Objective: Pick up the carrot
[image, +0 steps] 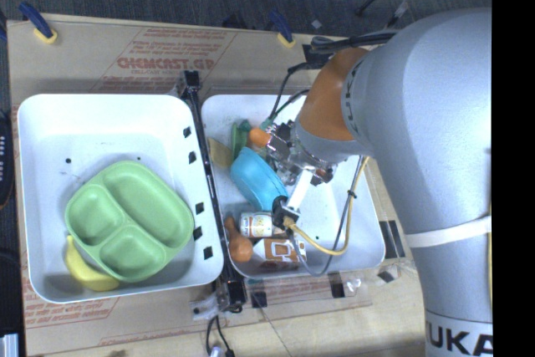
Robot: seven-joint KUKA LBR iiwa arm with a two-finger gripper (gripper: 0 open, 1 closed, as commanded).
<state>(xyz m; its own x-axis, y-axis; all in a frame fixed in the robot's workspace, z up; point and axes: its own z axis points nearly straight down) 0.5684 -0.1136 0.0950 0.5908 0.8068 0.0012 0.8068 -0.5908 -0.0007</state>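
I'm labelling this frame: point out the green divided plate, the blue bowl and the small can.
green divided plate (129, 217): camera view, centre ridge.
blue bowl (257, 178): camera view, outer side.
small can (257, 225): camera view, label side.

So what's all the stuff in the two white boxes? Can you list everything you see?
Bins: two, white, side by side on the bench.
Divided plate: one, green, left bin.
Yellow thing: one, under the plate's near edge; too hidden to name.
Carrot: one, orange with green top, far end of right bin.
Blue dish: one, middle of right bin.
Can: one, pale label, near end of right bin.
Brown bottle: one, lying beside the can.
Clamps: two, blue and yellow, bench's far edge.
Arm: one, grey with orange band, over the right bin.
Gripper: one, next to the carrot.
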